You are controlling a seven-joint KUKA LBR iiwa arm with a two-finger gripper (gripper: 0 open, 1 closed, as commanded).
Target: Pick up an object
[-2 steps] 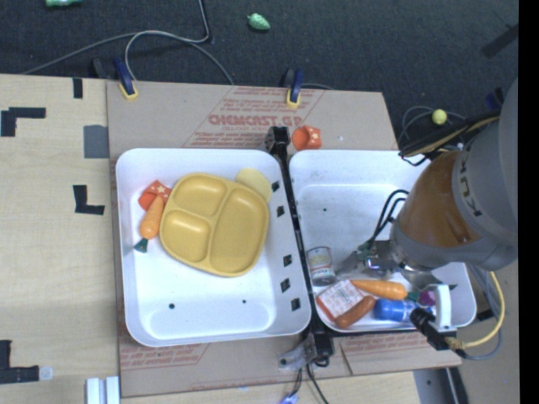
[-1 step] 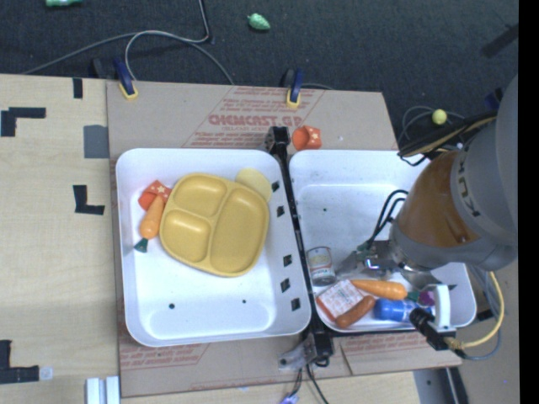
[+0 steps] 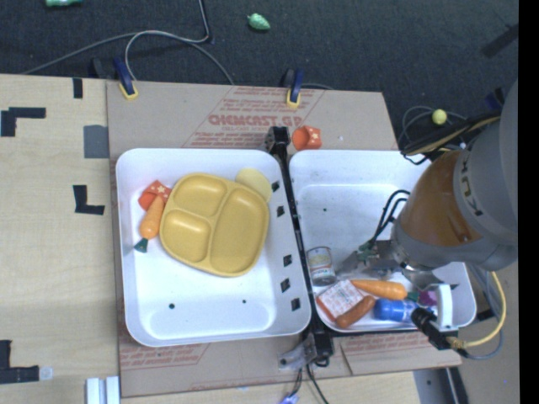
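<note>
Cardboard sheeting covers the bench (image 3: 337, 116) under two white bins, with dark carpet beyond it at the top of the camera view. Nearest the camera, along the front wall of the right bin (image 3: 354, 175), lies a huddle of small things: a blue object (image 3: 391, 311), a sausage-like brown piece (image 3: 354, 311), a red-and-white packet (image 3: 338, 295) and, resting across them, an orange carrot (image 3: 381, 289). The carrot's long axis runs nearly left to right, its blunter end toward the packet and its slimmer end pointing right, toward the arm. Just behind and to the left of it stands a small tin can (image 3: 320, 265), close to the divider between the bins.

The tool (image 3: 379, 259) sits low over this bin, just behind the carrot and right of the can; whether it is open or closed I cannot tell, as the wrist hides it. I judge the carrot the likeliest target: it lies just forward of the tool, so the grasp should close across its short width.

Farther left, the left bin (image 3: 202, 326) holds a yellow divided plate (image 3: 215, 224) and a second small carrot (image 3: 152, 219).
</note>
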